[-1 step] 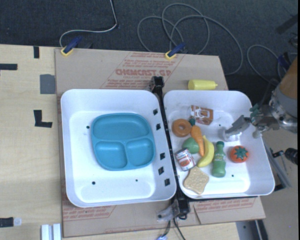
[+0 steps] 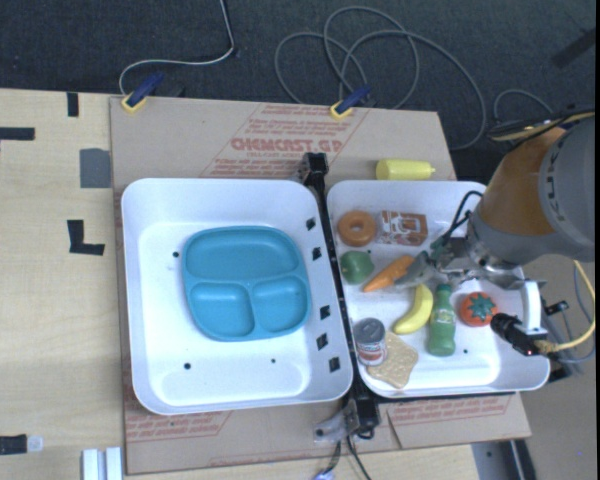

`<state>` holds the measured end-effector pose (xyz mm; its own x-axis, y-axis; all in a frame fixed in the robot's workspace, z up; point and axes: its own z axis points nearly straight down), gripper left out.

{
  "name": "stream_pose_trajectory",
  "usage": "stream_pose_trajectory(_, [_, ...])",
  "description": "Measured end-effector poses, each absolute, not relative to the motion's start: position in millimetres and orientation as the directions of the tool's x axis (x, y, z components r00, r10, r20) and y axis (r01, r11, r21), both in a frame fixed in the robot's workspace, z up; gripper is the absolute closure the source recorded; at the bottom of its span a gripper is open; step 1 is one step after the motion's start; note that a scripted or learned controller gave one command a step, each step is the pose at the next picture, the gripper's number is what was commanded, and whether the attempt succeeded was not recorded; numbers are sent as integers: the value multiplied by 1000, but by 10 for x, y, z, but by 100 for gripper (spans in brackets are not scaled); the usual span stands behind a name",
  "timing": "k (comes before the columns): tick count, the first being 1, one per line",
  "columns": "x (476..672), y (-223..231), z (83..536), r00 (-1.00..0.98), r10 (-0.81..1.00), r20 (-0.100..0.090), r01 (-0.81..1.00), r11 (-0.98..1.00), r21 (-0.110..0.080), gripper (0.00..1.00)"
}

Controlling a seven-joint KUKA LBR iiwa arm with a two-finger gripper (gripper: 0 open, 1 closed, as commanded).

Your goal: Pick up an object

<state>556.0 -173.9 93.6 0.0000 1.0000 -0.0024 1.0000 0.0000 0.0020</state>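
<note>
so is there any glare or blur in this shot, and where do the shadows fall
Camera view: soft, even light, no hard glare on the white bins; faint shadow under the blue tray and beneath the arm; small items like the can look slightly soft, and the gripper area is dark and hard to read.

Smooth plastic on matt cardboard

The two shallow white bins (image 2: 140,268) look like smooth plastic with a faint sheen, as does the turquoise compartment tray (image 2: 245,280); the brown printed sheet (image 2: 280,143) beneath is matt cardboard, and the pale bench top (image 2: 40,298) has a wood-like finish.
</note>
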Motion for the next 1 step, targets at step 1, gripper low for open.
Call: stream_pose_trajectory(1, [5284,-1503,875,0,1000,-5,1000,0,10,0])
